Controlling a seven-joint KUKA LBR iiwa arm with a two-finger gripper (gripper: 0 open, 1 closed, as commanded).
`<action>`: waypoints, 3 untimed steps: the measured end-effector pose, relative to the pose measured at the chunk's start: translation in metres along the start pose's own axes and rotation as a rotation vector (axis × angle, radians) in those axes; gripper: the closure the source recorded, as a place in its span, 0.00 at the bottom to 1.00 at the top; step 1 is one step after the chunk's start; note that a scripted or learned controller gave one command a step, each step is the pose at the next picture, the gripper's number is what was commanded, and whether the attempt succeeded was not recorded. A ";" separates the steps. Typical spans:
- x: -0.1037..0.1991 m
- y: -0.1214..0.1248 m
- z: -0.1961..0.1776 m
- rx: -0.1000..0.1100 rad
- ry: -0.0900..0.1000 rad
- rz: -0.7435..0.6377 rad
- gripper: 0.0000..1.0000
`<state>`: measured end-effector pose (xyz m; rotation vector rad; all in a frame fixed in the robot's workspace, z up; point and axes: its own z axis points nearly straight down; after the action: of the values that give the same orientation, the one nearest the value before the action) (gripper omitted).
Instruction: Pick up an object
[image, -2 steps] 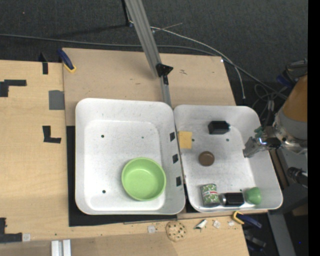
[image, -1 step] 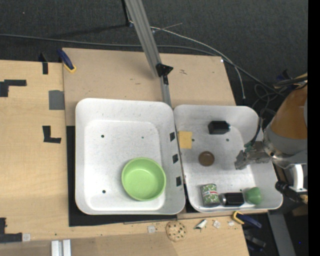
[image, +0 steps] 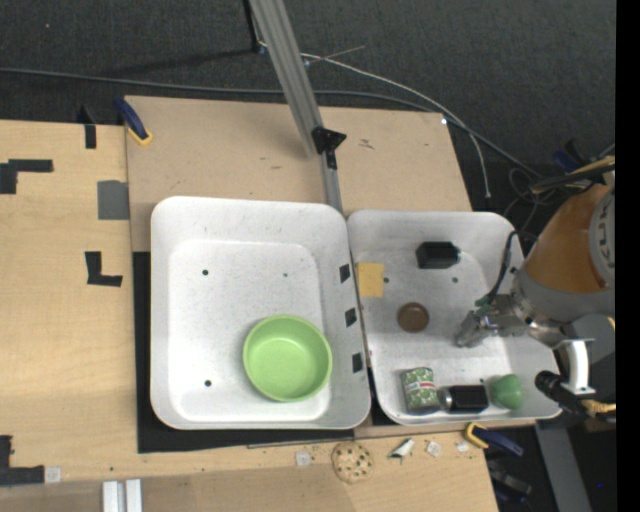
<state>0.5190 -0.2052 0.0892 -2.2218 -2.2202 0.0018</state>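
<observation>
Objects for picking sit in the right bin (image: 470, 225): a black block (image: 437, 255) near the far wall, a yellow square (image: 370, 279) by the left wall, a brown disc (image: 413, 318) mid-floor, and along the near wall a green-labelled can (image: 419, 389), a black cylinder (image: 464, 399) and a green ball (image: 507, 391), close together in a row. I see the gripper (image: 478, 327) low over the right part of that bin, right of the disc and apart from it, gripping nothing; whether its claw is wide or narrow I cannot tell. 1 green bowl (image: 287, 357) rests in the left bin (image: 200, 230).
</observation>
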 end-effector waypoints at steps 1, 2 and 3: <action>0.001 0.000 -0.011 0.003 0.004 0.000 1.00; 0.003 -0.010 -0.066 -0.001 0.001 -0.001 1.00; -0.002 -0.014 -0.128 -0.005 0.000 -0.001 1.00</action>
<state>0.5051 -0.2075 0.2177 -2.2226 -2.2237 -0.0036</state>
